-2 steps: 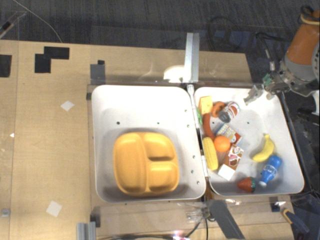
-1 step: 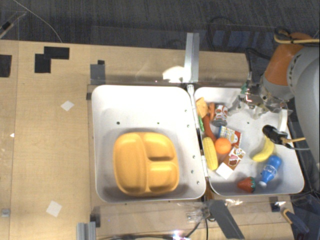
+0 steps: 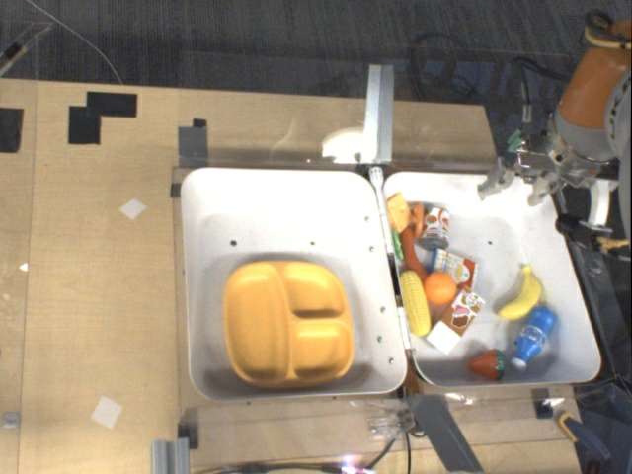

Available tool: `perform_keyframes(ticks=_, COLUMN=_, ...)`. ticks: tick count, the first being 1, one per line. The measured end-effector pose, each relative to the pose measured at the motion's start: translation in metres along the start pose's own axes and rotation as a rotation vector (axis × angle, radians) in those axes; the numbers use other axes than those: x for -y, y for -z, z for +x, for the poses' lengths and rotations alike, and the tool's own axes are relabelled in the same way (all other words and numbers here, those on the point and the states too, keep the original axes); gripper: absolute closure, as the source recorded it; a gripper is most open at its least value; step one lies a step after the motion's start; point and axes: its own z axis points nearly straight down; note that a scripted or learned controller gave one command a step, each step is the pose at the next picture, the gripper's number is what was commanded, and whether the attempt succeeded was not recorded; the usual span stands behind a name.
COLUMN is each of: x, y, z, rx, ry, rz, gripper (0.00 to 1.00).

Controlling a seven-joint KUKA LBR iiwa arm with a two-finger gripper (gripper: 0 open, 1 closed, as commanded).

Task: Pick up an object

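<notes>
Jaws (image 3: 513,180) open, two pale fingers spread apart with nothing between them, hanging over the far right corner of the right bin (image 3: 494,233). Above them the grey wrist and the orange band (arm comes in from the right edge).

Nearest item to the jaws: banana (image 3: 522,294), lying on the bin floor, well apart from the fingers. Just past it a blue bottle (image 3: 531,338) tilted, white cap end touching or nearly touching a strawberry (image 3: 486,365) near the front wall.

Along the bin's left wall a crowded pile: corn cob (image 3: 415,302), an orange (image 3: 439,289) beside it, a carrot (image 3: 409,247), printed snack packets (image 3: 457,284) under and around them, a small white card (image 3: 443,338) at the front of the pile.

Left bin (image 3: 257,205) holds a yellow divided tray (image 3: 288,320), flat, toward the front.

Both bins sit side by side on the wooden surface (image 3: 89,294); black tape marks (image 3: 99,115) at its far left.
</notes>
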Motion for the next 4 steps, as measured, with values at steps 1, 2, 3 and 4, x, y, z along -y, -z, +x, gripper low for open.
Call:
perform_keyframes(ticks=1, x=0.01, y=-0.068, z=0.017, rx=-0.001, ry=-0.237, rz=0.007, gripper=0.0)
perform_keyframes(ticks=2, x=0.005, y=-0.068, z=0.016, rx=-0.003, ry=-0.277, rz=0.016, gripper=0.0)
perform_keyframes(ticks=3, x=0.065, y=-0.019, z=-0.006, rx=-0.001, ry=-0.392, rz=0.007, gripper=0.0)
perform_keyframes(ticks=4, x=0.029, y=-0.068, z=0.0, rx=0.0, ry=-0.586, rz=0.008, gripper=0.0)
